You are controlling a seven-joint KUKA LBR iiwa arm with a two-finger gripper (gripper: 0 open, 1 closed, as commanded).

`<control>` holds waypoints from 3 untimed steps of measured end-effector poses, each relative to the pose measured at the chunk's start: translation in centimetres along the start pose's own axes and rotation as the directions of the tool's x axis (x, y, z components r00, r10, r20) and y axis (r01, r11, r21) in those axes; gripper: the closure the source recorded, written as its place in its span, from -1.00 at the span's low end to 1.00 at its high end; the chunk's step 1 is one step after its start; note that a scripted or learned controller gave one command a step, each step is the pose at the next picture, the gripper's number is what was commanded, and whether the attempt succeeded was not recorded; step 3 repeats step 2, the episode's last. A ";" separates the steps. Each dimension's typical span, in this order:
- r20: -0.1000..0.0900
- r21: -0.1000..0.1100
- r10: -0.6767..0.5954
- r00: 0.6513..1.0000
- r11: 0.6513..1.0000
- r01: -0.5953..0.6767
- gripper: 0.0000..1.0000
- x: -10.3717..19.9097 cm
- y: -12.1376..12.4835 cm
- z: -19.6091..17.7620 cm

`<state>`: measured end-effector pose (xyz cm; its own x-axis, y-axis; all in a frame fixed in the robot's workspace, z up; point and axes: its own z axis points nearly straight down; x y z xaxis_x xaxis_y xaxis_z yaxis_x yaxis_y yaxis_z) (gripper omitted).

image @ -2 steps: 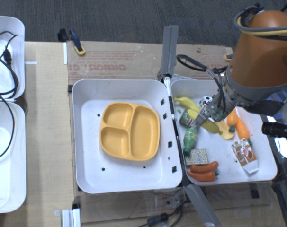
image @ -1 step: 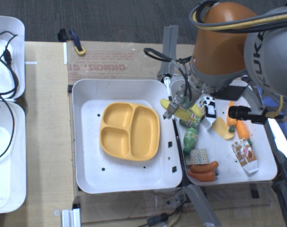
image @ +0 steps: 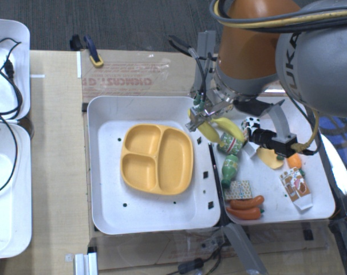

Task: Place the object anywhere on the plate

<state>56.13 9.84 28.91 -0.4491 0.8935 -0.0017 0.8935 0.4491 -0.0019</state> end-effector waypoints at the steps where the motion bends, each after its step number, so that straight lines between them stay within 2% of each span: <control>1: 0.000 0.000 -0.227 0.974 0.974 0.227 1.00 0.9 -0.7 -0.7; 2: -0.001 0.000 -0.196 0.981 0.981 0.196 1.00 -3.3 -10.9 -4.7; 3: -0.001 0.000 -0.196 0.981 0.981 0.196 1.00 -3.3 -10.9 -4.7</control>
